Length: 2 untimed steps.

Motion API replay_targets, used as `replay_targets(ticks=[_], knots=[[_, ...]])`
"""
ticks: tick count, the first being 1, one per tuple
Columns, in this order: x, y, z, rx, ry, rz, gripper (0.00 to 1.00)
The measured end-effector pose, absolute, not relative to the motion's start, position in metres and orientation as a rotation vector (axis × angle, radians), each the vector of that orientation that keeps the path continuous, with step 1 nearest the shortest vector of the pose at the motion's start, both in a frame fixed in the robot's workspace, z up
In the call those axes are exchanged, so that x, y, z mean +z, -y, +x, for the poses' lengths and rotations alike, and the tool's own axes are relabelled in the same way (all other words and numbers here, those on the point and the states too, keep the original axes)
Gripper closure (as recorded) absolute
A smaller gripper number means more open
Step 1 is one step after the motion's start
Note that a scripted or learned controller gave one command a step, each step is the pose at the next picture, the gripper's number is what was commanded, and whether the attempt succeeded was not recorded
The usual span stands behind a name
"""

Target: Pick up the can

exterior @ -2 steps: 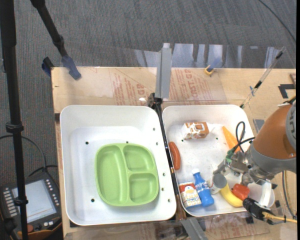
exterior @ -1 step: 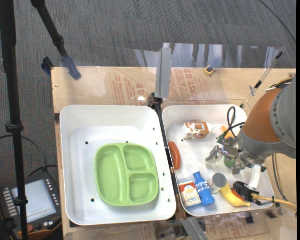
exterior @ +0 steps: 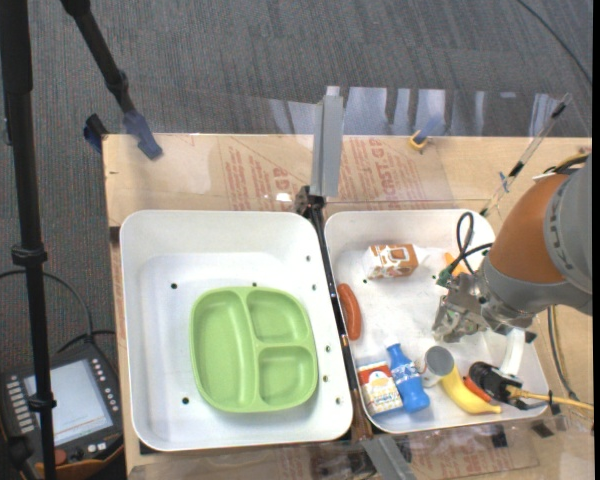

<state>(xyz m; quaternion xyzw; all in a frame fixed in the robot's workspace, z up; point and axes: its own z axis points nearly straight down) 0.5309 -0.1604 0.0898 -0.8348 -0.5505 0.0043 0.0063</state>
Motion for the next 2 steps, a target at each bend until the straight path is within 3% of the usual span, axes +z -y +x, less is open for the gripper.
replay_targets(ticks=[1,2], knots=[[0.0898,0.1603,0.5309,0.014,1.723,-2.612,0.0],[0.0954,0.1617,0.5297,0.021,1.718,-2.608,1.0]])
